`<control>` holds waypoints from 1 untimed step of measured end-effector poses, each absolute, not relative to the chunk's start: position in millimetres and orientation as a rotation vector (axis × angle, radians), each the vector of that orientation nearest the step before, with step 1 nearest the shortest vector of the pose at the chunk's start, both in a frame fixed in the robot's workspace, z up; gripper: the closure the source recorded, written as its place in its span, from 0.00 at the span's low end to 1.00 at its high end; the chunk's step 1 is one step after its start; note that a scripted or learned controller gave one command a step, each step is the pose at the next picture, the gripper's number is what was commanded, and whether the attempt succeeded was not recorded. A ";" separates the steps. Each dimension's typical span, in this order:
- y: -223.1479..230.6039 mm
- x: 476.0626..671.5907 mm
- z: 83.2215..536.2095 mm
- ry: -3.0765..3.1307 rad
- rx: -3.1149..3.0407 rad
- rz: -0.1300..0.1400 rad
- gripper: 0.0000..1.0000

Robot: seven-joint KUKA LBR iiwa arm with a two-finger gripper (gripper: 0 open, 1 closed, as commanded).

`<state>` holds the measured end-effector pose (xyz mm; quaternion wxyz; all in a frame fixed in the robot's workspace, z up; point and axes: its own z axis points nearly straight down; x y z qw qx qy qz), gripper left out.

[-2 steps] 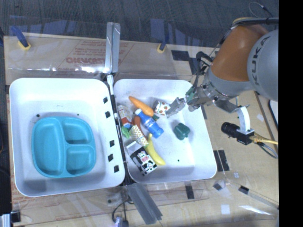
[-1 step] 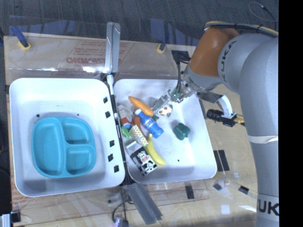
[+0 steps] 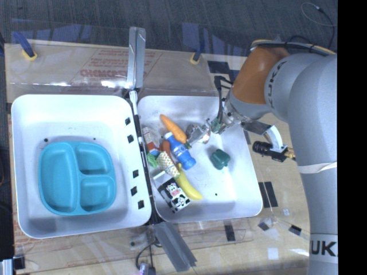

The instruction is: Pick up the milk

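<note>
The grey arm (image 3: 298, 113) reaches over the right bin (image 3: 243, 202), whose right half lies bare, its gripper (image 3: 198, 135), whether parted I cannot tell, by the carrot (image 3: 173, 128), the milk (image 3: 175, 195) against the near-left rim.

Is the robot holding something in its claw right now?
No. The gripper hangs with nothing between its jaws, above the blue bottle. The milk carton lies untouched.
</note>
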<state>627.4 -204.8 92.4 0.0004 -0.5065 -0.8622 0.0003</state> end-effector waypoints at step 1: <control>-177.9 640.0 93.4 -2.771 -1.487 0.000 0.00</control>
